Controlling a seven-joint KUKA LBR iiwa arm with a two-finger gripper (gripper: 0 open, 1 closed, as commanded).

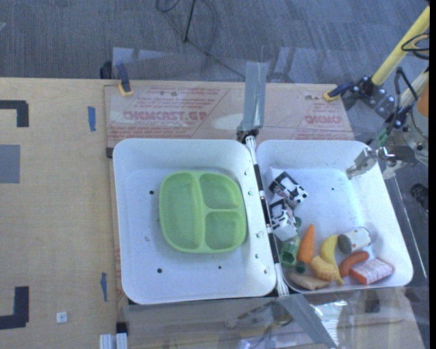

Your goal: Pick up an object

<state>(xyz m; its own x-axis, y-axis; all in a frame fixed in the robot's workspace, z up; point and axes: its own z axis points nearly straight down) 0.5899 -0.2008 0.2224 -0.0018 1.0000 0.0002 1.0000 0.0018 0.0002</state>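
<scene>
Your gripper [366, 163] hangs at the right bin's [340, 187] two o'clock rim, its grip impossible to judge, while the carrot [307, 244], banana [328, 253] and other items crowd the bin's six o'clock corner.

Grey carpet floor [82, 34] (cables trailing) behind wooden bench [48, 225].

robot lab — taped plywood bench [54, 204], loose cables [187, 20], white bins [136, 272]

Green plate [202, 211] in left bin [129, 204]; toy food [327, 255] in right bin [381, 204].
</scene>
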